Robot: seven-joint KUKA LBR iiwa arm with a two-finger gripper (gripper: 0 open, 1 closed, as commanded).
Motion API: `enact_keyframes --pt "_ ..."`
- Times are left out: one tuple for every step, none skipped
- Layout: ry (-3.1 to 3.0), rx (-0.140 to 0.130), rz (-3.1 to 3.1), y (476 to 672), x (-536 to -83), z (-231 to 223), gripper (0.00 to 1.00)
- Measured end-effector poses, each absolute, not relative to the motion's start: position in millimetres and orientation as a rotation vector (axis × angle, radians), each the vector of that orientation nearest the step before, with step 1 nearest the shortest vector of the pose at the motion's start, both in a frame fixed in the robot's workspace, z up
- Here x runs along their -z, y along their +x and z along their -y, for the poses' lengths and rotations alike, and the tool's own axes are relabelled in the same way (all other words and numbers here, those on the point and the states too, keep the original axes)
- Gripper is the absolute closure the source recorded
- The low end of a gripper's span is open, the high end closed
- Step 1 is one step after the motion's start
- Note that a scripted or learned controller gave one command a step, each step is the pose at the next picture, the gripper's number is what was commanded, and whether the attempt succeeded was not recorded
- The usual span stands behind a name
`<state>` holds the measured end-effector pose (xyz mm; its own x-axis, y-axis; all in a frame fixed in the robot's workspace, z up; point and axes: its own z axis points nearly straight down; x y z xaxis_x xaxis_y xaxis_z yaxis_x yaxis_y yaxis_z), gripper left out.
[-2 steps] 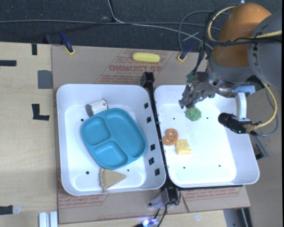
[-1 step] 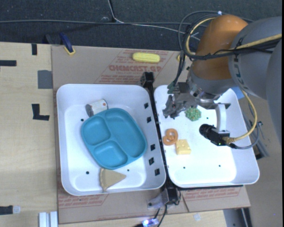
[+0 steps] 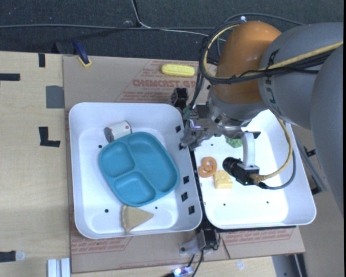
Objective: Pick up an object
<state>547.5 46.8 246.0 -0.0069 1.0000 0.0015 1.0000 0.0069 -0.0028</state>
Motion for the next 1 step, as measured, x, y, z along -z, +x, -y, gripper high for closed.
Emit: enact_keyframes --pt "-2.211 -0.003 2.228 535.9 -245.8 -102.8 1.00"
